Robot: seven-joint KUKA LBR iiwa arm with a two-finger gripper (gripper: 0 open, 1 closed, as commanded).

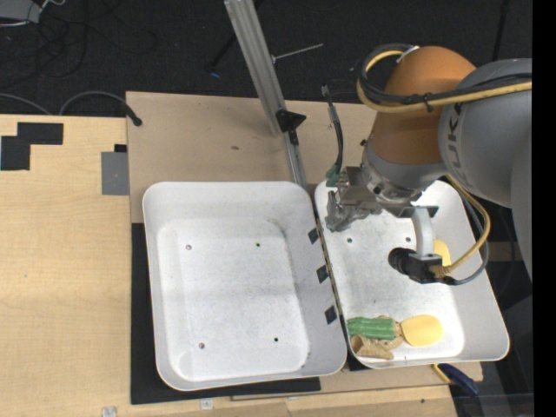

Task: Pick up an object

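The gripper (340,211) hangs low over the far-left corner of the right bin (473,341); whether it is released or clenched I cannot tell, and nothing shows in it; the candidates lie well apart from it, toward the near rim: a green toy (371,326), a tan piece (375,347) touching it, a yellow disc (421,329) just beside; a good pick would likely centre above 1 of them before descending.

Gripper (340,208) low over right bin (473,341), near green toy (371,327).

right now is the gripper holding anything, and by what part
Cannot be told: the gripper sits low over the right bin, apart from the green toy and yellow piece.
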